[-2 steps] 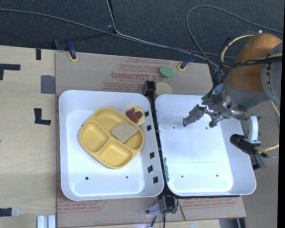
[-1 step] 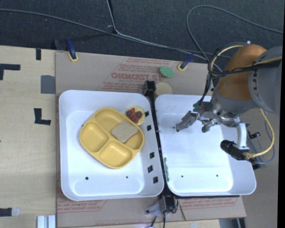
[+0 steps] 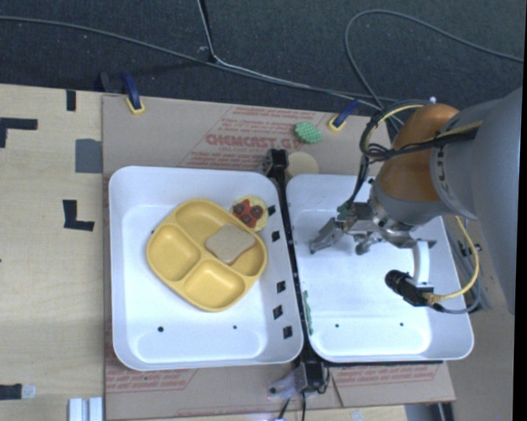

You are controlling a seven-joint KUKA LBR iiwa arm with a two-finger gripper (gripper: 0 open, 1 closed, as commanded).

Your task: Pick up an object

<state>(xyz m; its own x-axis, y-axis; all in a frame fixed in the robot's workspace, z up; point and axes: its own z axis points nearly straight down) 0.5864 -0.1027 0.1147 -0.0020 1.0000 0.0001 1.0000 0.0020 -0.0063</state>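
**Gripper over right bin, objects in left bin**

One yellow divided plate (image 3: 201,259) is seen in the left bin (image 3: 128,244), its long axis running upper-left to lower-right. One tan slice (image 3: 229,244) and one red item (image 3: 249,213) rest on it. The gripper (image 3: 330,238) is held well apart, over the right bin (image 3: 371,330); its finger state cannot be told.

Dark carpet-like floor (image 3: 253,24), wooden bench (image 3: 38,241)

my gripper (image 3: 325,240) hangs low over the right bin (image 3: 371,330). in the left bin (image 3: 190,332) sits a yellow tray (image 3: 188,263) holding a slice of toast (image 3: 229,243).
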